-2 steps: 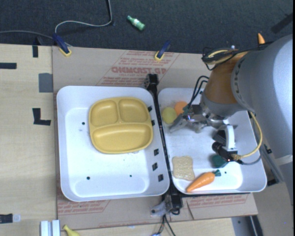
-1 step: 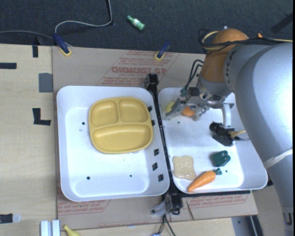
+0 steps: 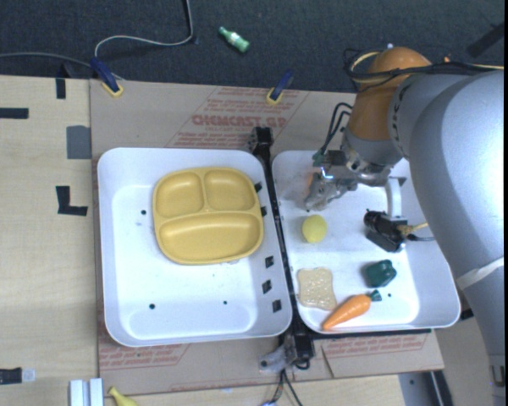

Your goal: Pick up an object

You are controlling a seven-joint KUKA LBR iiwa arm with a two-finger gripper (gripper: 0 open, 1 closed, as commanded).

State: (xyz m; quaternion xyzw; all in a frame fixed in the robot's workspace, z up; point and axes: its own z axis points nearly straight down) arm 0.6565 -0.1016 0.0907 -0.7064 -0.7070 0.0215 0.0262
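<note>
yellow ball point(image 3: 314, 228) lies in right bin point(image 3: 423, 307), just below gripper point(image 3: 320, 194); gripper hovers near bin's upper left, grasping nothing, finger state unclear; toast slice point(image 3: 317, 288), carrot point(image 3: 349, 309), green piece point(image 3: 378, 273) nearer front

fixed overhead camera, slanted down on both white bins point(image 3: 118, 252), arm point(image 3: 457, 142) entering right

A yellow three-compartment plate point(image 3: 208, 213) lies in the left white bin point(image 3: 127, 311). Both bins sit on a cardboard sheet point(image 3: 229, 121) spread over the table point(image 3: 30, 252). Beyond the cardboard, a small green object point(image 3: 234, 39) and a thin cable point(image 3: 144, 41) lie on dark carpet point(image 3: 322, 24).
</note>
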